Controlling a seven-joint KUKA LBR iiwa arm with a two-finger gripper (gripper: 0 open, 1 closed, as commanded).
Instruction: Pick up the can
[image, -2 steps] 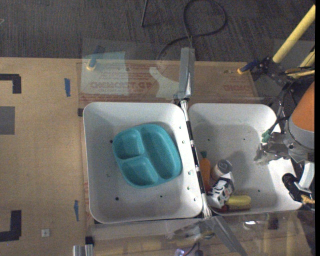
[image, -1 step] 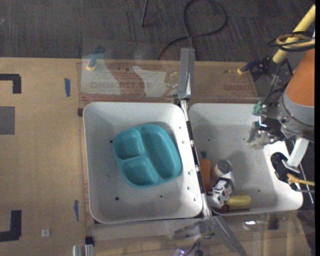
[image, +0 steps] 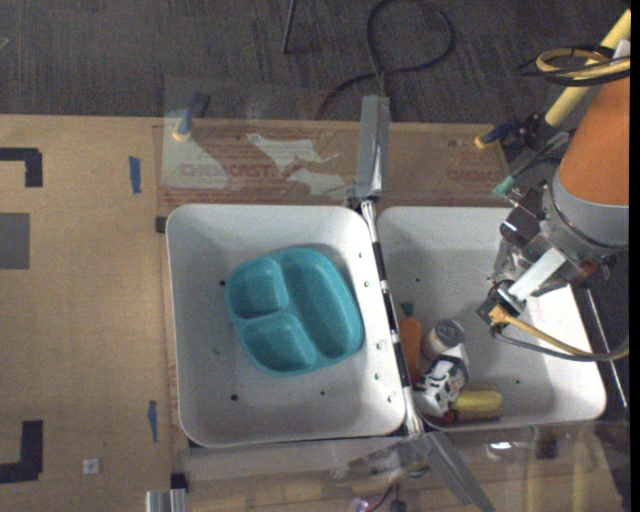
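Down in the lower-left corner of the right bin (image: 465, 255): the can (image: 442, 368), nothing gripping it

Orange thing (image: 411, 345) sits just beside it on the left; yellow thing (image: 478, 402) touches its lower end; gripper (image: 512, 262) hangs over the bin's right side, apart from the can; honestly can't tell how the jaws stand; left bin (image: 200, 260) has a teal divided plate (image: 295, 310).

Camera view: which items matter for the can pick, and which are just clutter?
Job: can, in the right bin, by its left wall.
Lying about: teal divided plate in the left bin; orange thing and yellow thing beside the can.
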